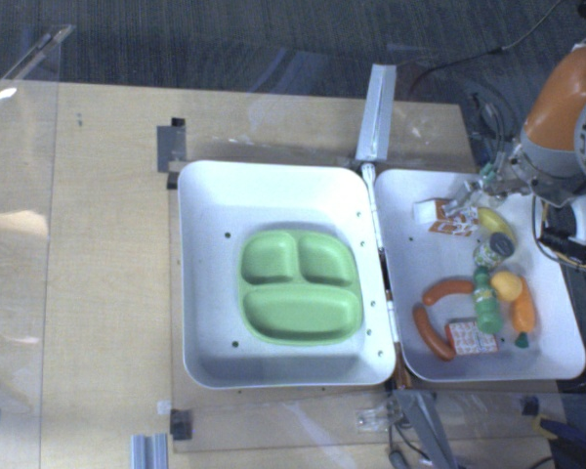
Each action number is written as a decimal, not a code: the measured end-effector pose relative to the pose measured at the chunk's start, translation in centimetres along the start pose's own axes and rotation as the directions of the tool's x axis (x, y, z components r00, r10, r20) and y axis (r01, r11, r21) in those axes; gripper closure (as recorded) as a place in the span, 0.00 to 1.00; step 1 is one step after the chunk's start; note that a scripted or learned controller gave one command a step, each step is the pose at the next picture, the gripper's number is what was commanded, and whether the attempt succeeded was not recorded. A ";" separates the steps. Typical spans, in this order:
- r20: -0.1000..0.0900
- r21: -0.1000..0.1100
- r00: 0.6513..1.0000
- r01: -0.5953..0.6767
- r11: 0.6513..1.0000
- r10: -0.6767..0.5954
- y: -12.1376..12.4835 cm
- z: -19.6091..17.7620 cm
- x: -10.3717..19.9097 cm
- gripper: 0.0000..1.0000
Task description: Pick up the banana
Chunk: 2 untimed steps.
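The banana, yellow with a greenish tint, lies in the upper right part of the right bin. My gripper hangs at the end of the grey arm with its orange band. It is just above and left of the banana's upper end, close to it or touching it. Nothing visibly sits in its grasp.
Around the banana in the right bin lie a white and orange carton, a green bottle, a yellow lemon, a carrot, two sausages and a red packet. The left bin holds a green divided plate.
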State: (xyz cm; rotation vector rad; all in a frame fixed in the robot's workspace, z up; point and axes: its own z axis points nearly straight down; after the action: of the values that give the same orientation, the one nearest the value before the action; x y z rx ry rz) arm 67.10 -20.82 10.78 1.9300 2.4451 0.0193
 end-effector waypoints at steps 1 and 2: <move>0.012 -0.021 0.995 0.099 0.995 -0.099 -2.3 -0.2 0.7 0.00; 0.003 -0.005 0.998 -0.058 0.998 0.058 -0.2 0.0 0.1 0.00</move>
State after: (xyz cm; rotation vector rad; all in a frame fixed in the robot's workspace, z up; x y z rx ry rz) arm 66.93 -20.79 10.76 1.9974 2.3838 0.0242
